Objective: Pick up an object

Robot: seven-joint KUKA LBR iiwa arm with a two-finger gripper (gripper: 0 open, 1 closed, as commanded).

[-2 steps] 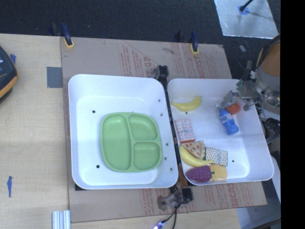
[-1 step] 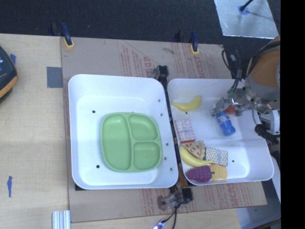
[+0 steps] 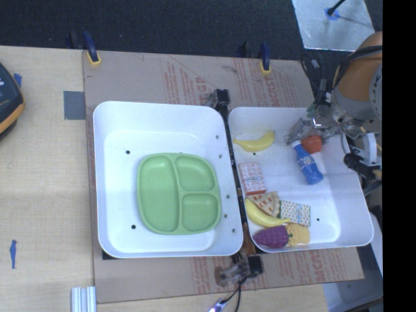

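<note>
Your gripper sits low at the right bin's far edge — whether its fingers grip anything you cannot tell. An orange-red object lies right at it, touching the blue bottle's top end. One banana rests near the far-left corner — another banana by purple grapes at the near edge. The left bin carries a green divided plate.

One fixed overhead camera, slanted down on both bins (arm enters from right).
</note>
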